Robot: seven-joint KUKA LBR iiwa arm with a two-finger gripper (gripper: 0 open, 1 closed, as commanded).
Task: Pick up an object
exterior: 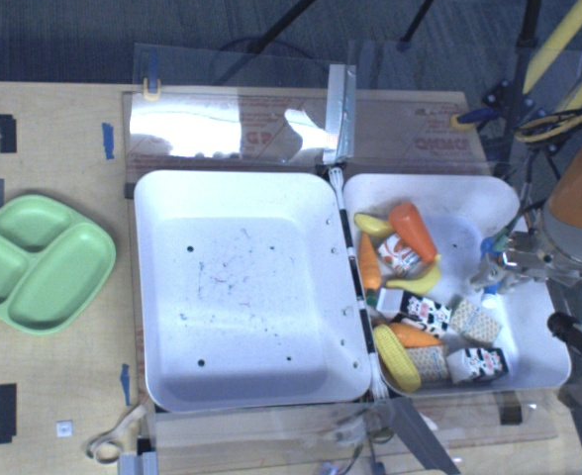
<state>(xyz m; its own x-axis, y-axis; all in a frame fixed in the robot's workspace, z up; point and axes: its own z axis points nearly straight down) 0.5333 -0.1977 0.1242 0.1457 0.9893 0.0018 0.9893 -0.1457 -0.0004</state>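
The gripper (496,265) hovers over the right bin (534,336), near its right wall; whether it grips anything I cannot tell. Toys crowd the bin's left half: a carrot (415,228), bananas (417,282), corn (395,357).

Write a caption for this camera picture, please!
Robot gripper hovers over the right bin of toy food.

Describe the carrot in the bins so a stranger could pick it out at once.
Look at the right bin, the one crowded with toy food. Near its far left corner, the carrot lies slanted, just right of a yellow banana and above a white carton with orange print. It is the plain, bright orange, tapered piece, larger than the other orange items.
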